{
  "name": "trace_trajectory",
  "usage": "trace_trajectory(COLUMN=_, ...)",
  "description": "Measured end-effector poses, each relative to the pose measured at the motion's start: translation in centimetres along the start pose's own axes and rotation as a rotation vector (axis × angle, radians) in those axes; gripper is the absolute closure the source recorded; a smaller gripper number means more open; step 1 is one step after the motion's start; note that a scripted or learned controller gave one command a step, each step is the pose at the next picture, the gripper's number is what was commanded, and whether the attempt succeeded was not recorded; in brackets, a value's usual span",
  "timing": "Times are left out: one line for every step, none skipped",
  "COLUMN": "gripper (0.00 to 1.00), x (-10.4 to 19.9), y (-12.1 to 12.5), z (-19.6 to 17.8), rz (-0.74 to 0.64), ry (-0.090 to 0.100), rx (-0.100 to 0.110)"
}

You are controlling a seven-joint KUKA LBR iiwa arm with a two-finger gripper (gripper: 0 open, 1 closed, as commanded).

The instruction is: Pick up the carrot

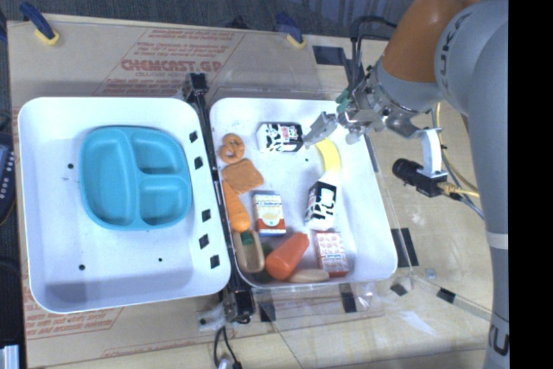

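Glossy white plastic bins, smooth blue plastic tray, matt cardboard bench sheet

Two white bins side by side, one blue tray, two cow-print cartons, two small boxes, one carrot.

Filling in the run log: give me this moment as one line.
task: pick carrot | tool: above right bin rear, near banana | carrot: in bin, left side, not held | status: not grasped

Orange carrot among black-and-white cow-print cartons, yellow banana just below metal-grey gripper; blue tray in white bin, far left of fingers; arm w/ orange band.
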State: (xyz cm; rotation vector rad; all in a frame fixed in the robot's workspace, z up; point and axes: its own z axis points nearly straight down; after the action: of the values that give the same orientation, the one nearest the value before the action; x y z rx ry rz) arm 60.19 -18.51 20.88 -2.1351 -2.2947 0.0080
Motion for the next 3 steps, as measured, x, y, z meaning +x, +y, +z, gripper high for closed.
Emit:
trace_trajectory(gripper=0.00, x=2.4, y=2.7, z=0.3, rz=-0.005, ry=-0.003, rx=-0.009)
trace_trajectory(gripper=0.00, x=7.0, y=0.7, z=11.0, rz=-0.233, ry=0.000, rx=-0.001)
trace_trajectory(gripper=1.00, x=6.9, y=0.9, z=9.7, rz=-0.238, ry=-0.003, rx=-0.005)
